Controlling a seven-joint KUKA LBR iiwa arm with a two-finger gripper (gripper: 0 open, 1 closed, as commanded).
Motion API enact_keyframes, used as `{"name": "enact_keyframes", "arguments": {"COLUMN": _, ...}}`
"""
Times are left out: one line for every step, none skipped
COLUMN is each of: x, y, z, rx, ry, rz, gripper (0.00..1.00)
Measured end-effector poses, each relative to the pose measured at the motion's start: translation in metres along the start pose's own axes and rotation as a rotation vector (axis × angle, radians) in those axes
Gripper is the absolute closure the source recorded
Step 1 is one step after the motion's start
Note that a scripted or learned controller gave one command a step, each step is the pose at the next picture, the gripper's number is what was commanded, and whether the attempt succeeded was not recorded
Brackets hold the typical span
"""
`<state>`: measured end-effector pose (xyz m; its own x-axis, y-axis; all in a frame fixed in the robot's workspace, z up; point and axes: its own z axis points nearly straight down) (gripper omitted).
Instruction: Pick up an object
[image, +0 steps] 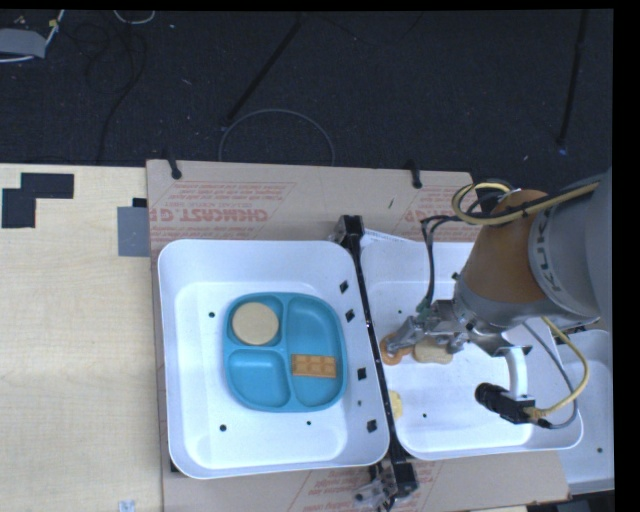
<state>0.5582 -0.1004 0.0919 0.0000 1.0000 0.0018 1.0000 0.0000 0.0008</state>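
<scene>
One fixed camera looks down aslant on both bins (190, 300).

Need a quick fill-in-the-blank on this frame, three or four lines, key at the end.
1. The blue tray sits in the ___ bin of the two.
2. The round cracker lies in the tray's upper ___ compartment.
3. The tool is over the ___ bin.
4. The arm has an ___ band above its wrist.

Missing words: left; left; right; orange

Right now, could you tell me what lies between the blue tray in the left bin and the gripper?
In the camera view, the black divider where the two bins meet lies between the blue tray and the gripper.
</scene>
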Motion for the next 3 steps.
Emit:
{"name": "enact_keyframes", "arguments": {"x": 0.001, "y": 0.003, "z": -0.013, "rx": -0.007, "ry": 0.004, "rz": 0.004, "gripper": 1.00}}
{"name": "enact_keyframes", "arguments": {"x": -0.010, "y": 0.008, "z": -0.064, "rx": 0.000, "ry": -0.003, "rz": 0.003, "gripper": 1.00}}
{"name": "enact_keyframes", "arguments": {"x": -0.016, "y": 0.002, "z": -0.122, "rx": -0.002, "ry": -0.003, "rz": 0.006, "gripper": 1.00}}
